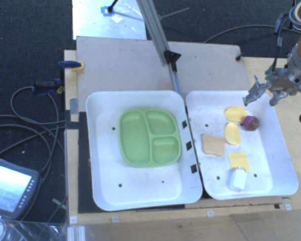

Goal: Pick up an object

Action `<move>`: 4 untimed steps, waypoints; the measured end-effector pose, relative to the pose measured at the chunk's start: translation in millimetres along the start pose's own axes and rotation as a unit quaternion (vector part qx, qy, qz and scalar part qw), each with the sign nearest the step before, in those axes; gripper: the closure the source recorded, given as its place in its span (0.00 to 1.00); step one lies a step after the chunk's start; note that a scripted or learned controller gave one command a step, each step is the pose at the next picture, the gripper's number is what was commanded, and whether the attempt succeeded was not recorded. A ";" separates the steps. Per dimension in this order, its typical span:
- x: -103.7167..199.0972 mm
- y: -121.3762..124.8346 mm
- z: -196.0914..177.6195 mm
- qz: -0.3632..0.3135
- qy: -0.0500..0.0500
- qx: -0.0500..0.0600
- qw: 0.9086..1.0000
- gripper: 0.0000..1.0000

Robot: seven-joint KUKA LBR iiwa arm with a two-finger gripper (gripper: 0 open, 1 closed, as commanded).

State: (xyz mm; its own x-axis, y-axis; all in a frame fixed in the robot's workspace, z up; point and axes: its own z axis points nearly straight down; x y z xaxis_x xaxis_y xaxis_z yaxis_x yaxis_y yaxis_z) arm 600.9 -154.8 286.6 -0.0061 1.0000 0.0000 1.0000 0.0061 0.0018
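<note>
Gripper point(263, 95): spread open, nothing between the fingers, hung over right bin point(283, 149) far edge.
Nearest target: purple ball point(250, 123), just below gripper toward the camera, touching a yellow chip point(235, 114).
Ball axis: round, none.
Left bin: green tray point(150, 137), well apart.
Next move, my guess: short drop toward ball.

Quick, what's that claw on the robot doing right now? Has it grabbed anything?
Gripper: open, holding nothing, above the far edge of the right bin, apart from the food pieces lying in it.
</note>
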 end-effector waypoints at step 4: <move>2.0 -13.7 174.4 0.003 0.001 0.003 1.000 0.00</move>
State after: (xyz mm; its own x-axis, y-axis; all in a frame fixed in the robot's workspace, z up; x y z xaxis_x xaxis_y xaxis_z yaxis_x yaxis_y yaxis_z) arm 587.6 -152.9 112.1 0.0007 1.0000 0.0014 1.0000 -0.0007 -0.0041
